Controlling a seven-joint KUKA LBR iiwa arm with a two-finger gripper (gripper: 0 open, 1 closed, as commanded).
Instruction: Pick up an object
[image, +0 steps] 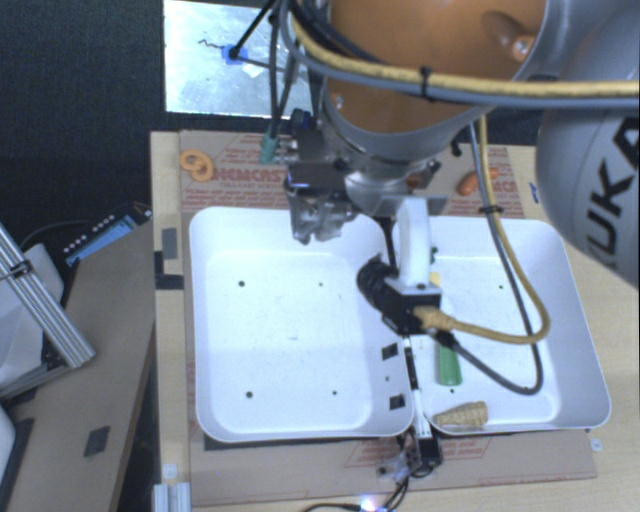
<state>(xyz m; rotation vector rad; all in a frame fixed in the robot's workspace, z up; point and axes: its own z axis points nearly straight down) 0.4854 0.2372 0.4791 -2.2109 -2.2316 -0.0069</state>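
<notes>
My gripper (318, 228) hangs over the back right corner of the left bin (230, 300), seen from above under the orange wrist band. Nothing shows beneath it or in its hold. In the right bin (560, 330) a green marker-like stick (449, 363) lies near the divider. A tan cone-shaped piece (461, 413) rests at that bin's front edge. A small yellow bit (434, 279) peeks out beside the white bracket (413, 245) on the arm.
A yellow hose (500, 335) and a black cable (385, 290) loop from the arm across the right bin. On the cardboard behind the bins lie an orange ring (196, 163) at left and an orange piece (467, 183) at right.
</notes>
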